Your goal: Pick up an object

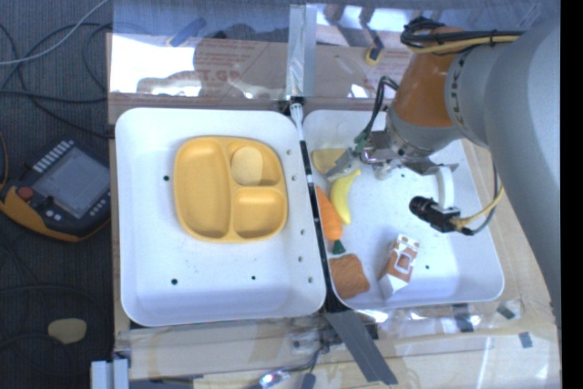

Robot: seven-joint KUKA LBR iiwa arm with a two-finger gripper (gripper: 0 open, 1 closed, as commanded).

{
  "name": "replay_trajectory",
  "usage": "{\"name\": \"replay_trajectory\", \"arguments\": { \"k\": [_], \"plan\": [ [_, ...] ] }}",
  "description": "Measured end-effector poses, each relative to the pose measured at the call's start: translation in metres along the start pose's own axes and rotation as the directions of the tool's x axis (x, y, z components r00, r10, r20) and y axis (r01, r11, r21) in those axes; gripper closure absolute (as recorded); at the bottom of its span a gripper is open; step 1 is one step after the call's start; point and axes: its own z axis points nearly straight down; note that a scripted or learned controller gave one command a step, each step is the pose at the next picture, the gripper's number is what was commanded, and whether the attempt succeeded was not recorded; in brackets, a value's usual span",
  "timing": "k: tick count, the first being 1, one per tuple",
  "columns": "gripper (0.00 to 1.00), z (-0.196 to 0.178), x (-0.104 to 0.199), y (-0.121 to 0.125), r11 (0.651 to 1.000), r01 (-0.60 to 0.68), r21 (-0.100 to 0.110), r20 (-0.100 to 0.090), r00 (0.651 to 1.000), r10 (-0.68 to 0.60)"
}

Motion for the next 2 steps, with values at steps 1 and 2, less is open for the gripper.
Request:
{"name": "replay_trajectory", "arguments": {
  "k": [1, 2],
  "plan": [
    [0.0, -0.054, -0.065, -0.063, 1.0, -0.004, 0.011, -0.001, 1.0, 0.004],
    [0.0, -0.001, -0.011, -0.025, 0.981, 0.193, 0.0, 0.002, 0.981, -0.193]
  ]
}}
